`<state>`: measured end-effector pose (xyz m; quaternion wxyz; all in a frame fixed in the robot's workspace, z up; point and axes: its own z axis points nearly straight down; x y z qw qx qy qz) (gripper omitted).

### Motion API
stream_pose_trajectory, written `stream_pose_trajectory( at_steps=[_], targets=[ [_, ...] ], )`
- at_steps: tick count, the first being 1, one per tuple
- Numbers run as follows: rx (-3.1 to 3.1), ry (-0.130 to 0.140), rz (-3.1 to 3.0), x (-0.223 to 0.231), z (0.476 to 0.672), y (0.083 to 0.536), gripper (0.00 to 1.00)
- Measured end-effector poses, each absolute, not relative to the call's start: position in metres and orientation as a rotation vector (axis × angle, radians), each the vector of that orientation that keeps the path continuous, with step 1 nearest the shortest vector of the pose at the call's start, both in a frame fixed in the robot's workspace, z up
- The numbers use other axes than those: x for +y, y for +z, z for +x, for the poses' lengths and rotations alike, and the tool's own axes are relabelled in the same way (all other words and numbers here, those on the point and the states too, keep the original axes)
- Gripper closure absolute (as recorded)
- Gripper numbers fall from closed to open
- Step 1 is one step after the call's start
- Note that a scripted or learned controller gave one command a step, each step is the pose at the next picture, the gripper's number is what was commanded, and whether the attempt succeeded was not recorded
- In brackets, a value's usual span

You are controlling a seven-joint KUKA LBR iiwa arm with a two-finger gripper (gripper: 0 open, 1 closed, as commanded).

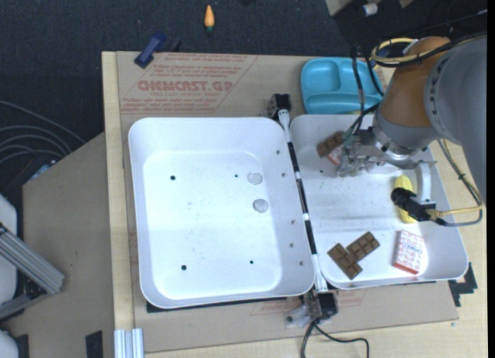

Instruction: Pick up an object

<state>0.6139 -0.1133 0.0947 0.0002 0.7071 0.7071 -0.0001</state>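
The right bin (371,209) holds a small brown block (331,145) at its far left. A larger brown stepped block (353,253) lies near the front. A yellow piece (403,191) and a pink-and-white packet (410,250) lie on the right side. My gripper (347,161) is low in the far part of this bin, just right of and below the small brown block. The grey arm with its orange band (410,93) comes in from the right above it. I see nothing clearly held.
The left bin (155,194) has two small round grey discs (257,192) near its right wall. A blue tray (336,86) sits behind the right bin. Cables run along the arm and over the right bin's edge.
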Motion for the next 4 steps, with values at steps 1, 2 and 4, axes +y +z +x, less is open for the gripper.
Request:
stream_pose_trajectory(
  at_steps=[1,2,4],
  targets=[
    [2.221,0.0,2.221,-0.113,0.614,0.095,0.0],
    [2.22,0.002,2.219,-0.113,0.615,0.105,1.0],
    [2.219,0.004,2.217,-0.113,0.615,0.115,1.0]
  ],
)
